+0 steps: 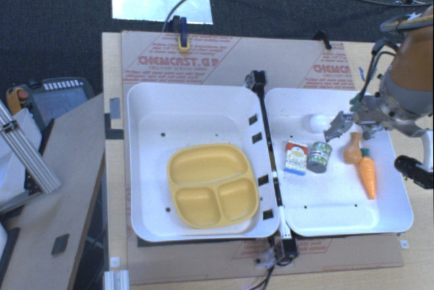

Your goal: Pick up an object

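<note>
Right bin (339, 217) holds five things, one of each: carrot (367, 176), a small tan pear-shaped piece (352, 150), a can (319, 156), a small red-and-white carton (296, 157), a white egg-like ball (317, 122).

Carrot: long axis near vertical in the camera view, leaning slightly. Green stub end up toward the far side, pointed tip down toward the near rim and a bit right. Sits near the bin's right wall, just below the tan piece; the two look touching, hard to confirm.

Can is tilted, top face toward the camera, just beside the carton on its right. Carton label too small to read. Ball is near the far wall, apart from the rest.

End effector (337, 127) hangs over the far-right part of the right bin, just right of the ball and above the can. Fingers are a grey blur against the bin; can't tell whether they're apart or together. Nothing visibly between them.

Arm (410, 68) is cut off by the right edge.

Left bin (146, 146): one yellow three-compartment tray (211, 183), flat, toward the near side.

Two bins total, side by side on the counter (112, 146).
</note>
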You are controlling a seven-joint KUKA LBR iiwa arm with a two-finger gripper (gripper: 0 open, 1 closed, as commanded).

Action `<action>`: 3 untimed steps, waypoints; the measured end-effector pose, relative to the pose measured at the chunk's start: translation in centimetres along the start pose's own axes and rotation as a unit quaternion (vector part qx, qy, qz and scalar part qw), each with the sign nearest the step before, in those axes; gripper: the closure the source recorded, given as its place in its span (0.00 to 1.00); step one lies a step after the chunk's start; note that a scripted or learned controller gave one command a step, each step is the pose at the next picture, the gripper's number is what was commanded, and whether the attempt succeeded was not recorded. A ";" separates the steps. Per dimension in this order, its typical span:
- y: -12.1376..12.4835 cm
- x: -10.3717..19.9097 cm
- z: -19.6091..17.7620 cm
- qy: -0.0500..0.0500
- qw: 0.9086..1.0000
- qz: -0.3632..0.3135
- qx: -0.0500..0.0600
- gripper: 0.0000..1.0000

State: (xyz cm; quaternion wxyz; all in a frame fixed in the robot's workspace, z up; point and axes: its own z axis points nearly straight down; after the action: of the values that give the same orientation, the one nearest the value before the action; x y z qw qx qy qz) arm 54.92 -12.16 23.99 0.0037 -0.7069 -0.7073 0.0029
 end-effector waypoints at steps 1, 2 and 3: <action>0.2 0.0 -0.5 -0.001 1.000 -0.001 -0.005 0.00; -0.6 0.6 4.9 0.000 1.000 0.000 -0.004 0.00; -0.2 1.1 9.3 0.000 1.000 0.000 -0.004 0.00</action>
State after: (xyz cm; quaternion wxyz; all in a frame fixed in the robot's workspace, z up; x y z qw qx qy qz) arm 54.66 -11.05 14.73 0.0010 -0.7066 -0.7076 0.0004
